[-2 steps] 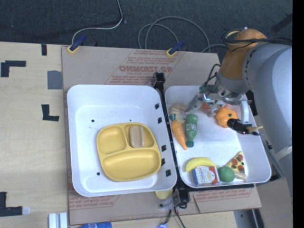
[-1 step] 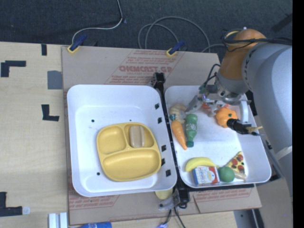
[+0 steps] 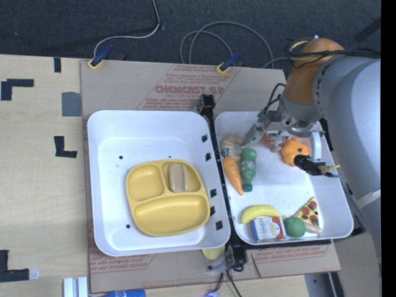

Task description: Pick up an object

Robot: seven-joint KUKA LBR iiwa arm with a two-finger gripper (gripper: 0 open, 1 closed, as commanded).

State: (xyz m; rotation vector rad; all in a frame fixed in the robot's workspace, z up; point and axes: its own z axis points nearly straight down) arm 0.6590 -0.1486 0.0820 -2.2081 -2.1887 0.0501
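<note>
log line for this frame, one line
arm: over right bin | gripper: above orange fruit, nothing seen held | left bin: yellow tray | task: not yet done

Two white bins sit below me: the one my gripper [image 3: 279, 130] hangs over [image 3: 331, 193], and the other [image 3: 105, 166] off to the far side of it. That farther bin holds one yellow divided plate [image 3: 148, 212] with one tan piece [image 3: 179, 177] in a compartment. Just beside my gripper I count one orange [image 3: 291, 152], one green bottle [image 3: 248, 167] and one carrot [image 3: 233, 174]. Farther from it lie one banana [image 3: 260, 212], one small carton [image 3: 266, 229], one green ball [image 3: 295, 227] and one pizza slice [image 3: 307, 213].
</note>
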